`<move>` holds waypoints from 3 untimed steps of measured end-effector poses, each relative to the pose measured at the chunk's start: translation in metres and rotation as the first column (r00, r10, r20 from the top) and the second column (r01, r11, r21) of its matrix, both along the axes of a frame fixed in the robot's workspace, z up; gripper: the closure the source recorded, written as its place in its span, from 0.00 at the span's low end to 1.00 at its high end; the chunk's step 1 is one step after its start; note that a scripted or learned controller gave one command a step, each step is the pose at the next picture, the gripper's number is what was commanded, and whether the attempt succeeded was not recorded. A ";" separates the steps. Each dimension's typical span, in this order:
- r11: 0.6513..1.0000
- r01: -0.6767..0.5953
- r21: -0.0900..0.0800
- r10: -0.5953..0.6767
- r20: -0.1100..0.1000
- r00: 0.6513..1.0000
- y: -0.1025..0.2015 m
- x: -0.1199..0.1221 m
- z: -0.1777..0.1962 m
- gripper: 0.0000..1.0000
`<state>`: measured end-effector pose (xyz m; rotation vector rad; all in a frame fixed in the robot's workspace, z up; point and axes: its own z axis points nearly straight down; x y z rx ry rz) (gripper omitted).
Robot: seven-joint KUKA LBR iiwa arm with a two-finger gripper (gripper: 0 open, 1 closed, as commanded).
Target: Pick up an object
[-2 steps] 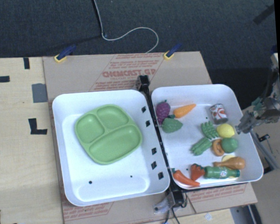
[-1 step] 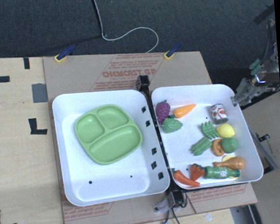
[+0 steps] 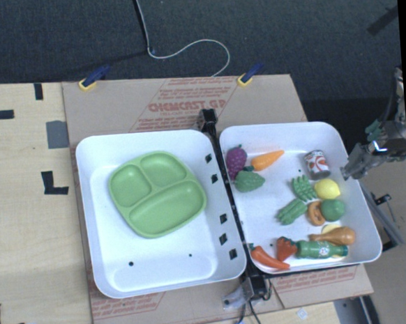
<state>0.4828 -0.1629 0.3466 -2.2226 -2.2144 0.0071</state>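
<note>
- The surface (image 3: 24, 207) is seen at far left, marked with black tape, and a cardboard sheet (image 3: 184, 103) is laid on it under both bins.
- The left bin (image 3: 103, 270) is occupied by a green plate (image 3: 158, 193) with three compartments, set toward the bin's upper middle.
- The right bin (image 3: 284, 132) is joined to the left bin along a shared middle edge, and all the toy food is kept in it.
- Just right of that edge, purple grapes (image 3: 236, 159) are seen, with a green broccoli piece (image 3: 248, 181) touching them below.
- A carrot (image 3: 267, 160) is laid beside the grapes, pointing to the upper right.
- Near the bottom edge, a red-orange pepper (image 3: 265, 259) and a strawberry (image 3: 285, 248) are placed side by side.
- A green bottle (image 3: 322, 250) is laid flat along the bottom, with a brown piece (image 3: 338, 234) just above it.
- In the middle, a green pod (image 3: 289, 210) and a green ridged piece (image 3: 303, 187) are found.
- A small can (image 3: 316, 162) stands above a lemon (image 3: 327, 188); a lime (image 3: 333, 209) and an orange piece (image 3: 316, 214) are packed beneath.
- The hand (image 3: 354, 167) is held over the bin's right rim, near the lemon and apart from it; nothing is seen gripped, and its opening cannot be told.
</note>
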 end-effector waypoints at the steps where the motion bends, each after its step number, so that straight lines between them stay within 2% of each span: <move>1: 1.000 -0.001 0.000 0.001 0.002 1.000 -0.057 0.000 -0.061 1.00; 2: 1.000 -0.009 0.000 0.009 0.008 1.000 -0.010 0.020 -0.013 1.00; 3: 1.000 -0.006 0.001 0.006 0.002 1.000 0.025 0.013 -0.046 1.00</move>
